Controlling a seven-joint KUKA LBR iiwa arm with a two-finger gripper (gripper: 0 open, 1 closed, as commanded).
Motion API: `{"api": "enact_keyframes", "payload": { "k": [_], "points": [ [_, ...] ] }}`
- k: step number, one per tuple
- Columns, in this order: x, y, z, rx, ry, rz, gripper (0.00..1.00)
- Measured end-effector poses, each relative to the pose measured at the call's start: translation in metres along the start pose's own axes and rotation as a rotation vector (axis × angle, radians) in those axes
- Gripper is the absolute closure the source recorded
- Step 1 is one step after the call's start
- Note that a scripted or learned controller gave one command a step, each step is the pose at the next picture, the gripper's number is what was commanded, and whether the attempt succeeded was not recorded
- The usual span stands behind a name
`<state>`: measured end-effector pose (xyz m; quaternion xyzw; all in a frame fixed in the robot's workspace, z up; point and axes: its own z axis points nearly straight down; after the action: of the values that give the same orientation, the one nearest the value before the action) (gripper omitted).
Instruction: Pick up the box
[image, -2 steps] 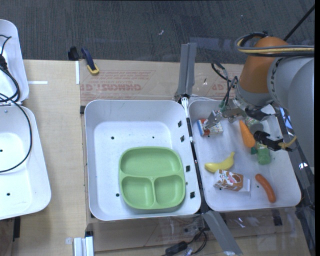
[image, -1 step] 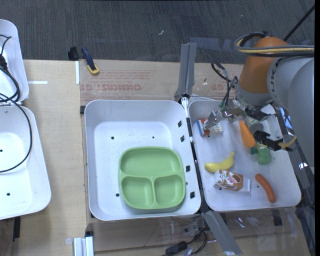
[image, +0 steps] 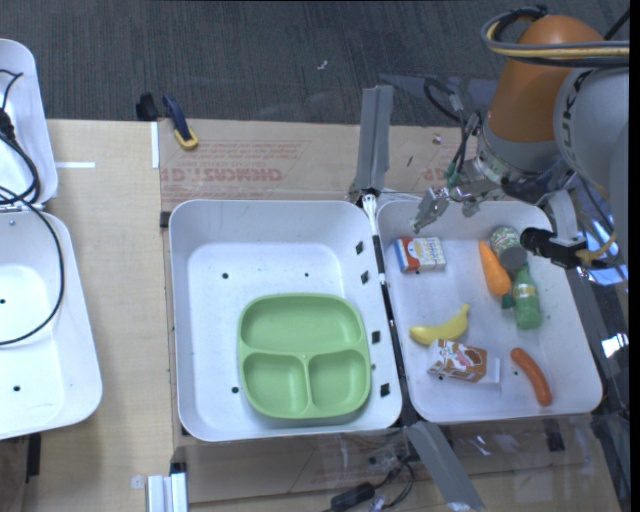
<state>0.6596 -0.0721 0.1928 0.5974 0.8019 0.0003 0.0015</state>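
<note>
Jaws (image: 432, 211) spread, holding nothing, above box (image: 421, 254) near right bin's (image: 575, 400) far-left corner.

I see the box (image: 421, 254) lying flat in the right bin (image: 575, 400), near that bin's back-left corner and just beside its left wall. It is a small carton, mostly white on its upper face, with a red and blue band along its left end. Its long side runs roughly parallel to the bin's back edge.
</note>
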Motion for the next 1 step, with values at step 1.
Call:
{"api": "enact_keyframes", "payload": {
  "k": [1],
  "points": [
    [0.0000, -0.0004, 0.0007, 0.001, 0.000, 0.000, 0.00]
  ]
}}
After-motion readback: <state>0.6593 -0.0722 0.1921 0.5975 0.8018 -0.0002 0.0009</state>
